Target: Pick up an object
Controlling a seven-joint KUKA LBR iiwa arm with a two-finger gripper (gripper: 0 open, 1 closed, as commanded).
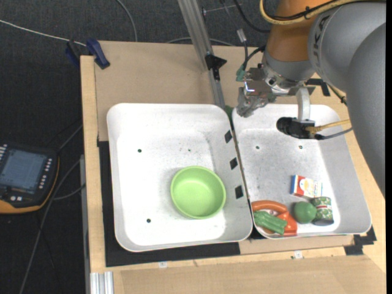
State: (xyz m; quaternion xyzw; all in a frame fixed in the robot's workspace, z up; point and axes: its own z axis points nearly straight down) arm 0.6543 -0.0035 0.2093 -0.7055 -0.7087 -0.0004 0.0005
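**Fig.** Grey arm w/ orange band. Gripper point(248, 103) hangs over the upper-left corner of the right bin point(272, 158), top centre of frame; how far it is opened cannot be told.

- **Bins:** both shallow, white, faintly speckled, w/ rounded corners.
- **Right bin, along its lower edge:**
  - small white carton point(305, 187) w/ red and blue print
  - round green ball point(303, 212)
  - dark printed can point(323, 209), touching the ball
  - orange ring-shaped piece point(269, 208) w/ a ridged green piece point(274, 223) on it
- **Objs vs. gripper:** all lie well apart from it, toward lower right.
- **Left bin point(153, 139):** smooth lime-green round bowl point(197, 192), lower centre of frame.
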